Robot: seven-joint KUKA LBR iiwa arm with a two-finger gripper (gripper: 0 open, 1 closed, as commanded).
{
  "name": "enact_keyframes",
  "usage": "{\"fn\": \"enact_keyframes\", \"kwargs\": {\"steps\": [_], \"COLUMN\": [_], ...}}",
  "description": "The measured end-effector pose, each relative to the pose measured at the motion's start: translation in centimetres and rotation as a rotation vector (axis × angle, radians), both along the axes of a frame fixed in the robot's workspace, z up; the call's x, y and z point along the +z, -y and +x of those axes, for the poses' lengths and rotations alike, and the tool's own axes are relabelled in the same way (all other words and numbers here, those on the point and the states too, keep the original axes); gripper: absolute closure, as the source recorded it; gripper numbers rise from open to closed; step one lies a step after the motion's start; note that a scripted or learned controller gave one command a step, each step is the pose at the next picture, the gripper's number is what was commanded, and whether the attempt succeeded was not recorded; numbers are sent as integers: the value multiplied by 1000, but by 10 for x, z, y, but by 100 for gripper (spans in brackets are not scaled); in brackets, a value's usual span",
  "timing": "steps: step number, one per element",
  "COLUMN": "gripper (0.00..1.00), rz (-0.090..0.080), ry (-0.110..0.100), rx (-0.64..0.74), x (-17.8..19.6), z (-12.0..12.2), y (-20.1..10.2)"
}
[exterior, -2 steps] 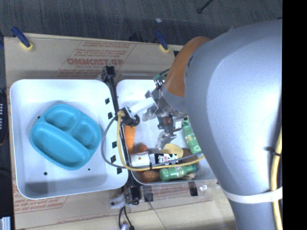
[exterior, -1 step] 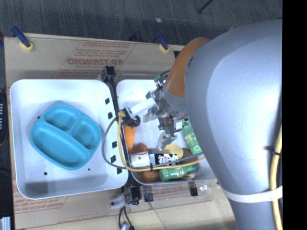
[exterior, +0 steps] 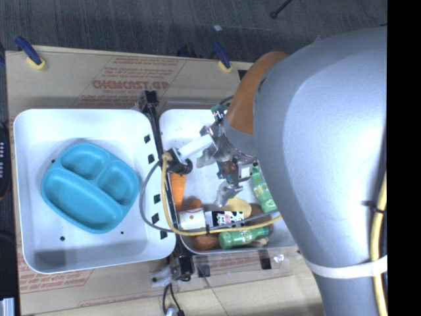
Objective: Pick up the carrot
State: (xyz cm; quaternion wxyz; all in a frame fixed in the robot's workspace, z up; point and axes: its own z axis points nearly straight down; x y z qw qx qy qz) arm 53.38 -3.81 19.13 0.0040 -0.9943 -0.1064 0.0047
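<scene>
At the left of the frame sits the left bin (exterior: 26, 196), holding a blue divided plate (exterior: 91, 185) and nothing that bears on the task. Behind both bins, along the upper part of the frame, a sheet of brown cardboard (exterior: 131, 78) on the desk carries red print; the large line reads roughly "CHEMCAST GP", and the smaller lines around it are too blurred to read.

Moving right, the carrot (exterior: 176, 188) lies along the left wall of the right bin (exterior: 187, 120), just right of the divider between the bins, its length running up and down the frame. It rests in the bin, so the pickup looks not yet done: by my reading the task is at the approach stage, with grasp and lift both left.

Right of the carrot, the pincer (exterior: 227, 180) hangs over the middle of the right bin, near the carrot but apart from it. Whether it is released or clenched I cannot tell; nothing is visibly held in it.

Below it lie a green bottle (exterior: 242, 237), a yellowish item (exterior: 238, 208) and a small black-and-white label (exterior: 227, 218) whose marks are unreadable.
</scene>
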Motion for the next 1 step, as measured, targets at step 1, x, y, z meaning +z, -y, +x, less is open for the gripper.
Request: {"fn": "enact_keyframes", "kwargs": {"steps": [1], "gripper": [0], "rz": [0], "ry": [0], "rx": [0], "x": [0], "z": [0], "y": [0]}}
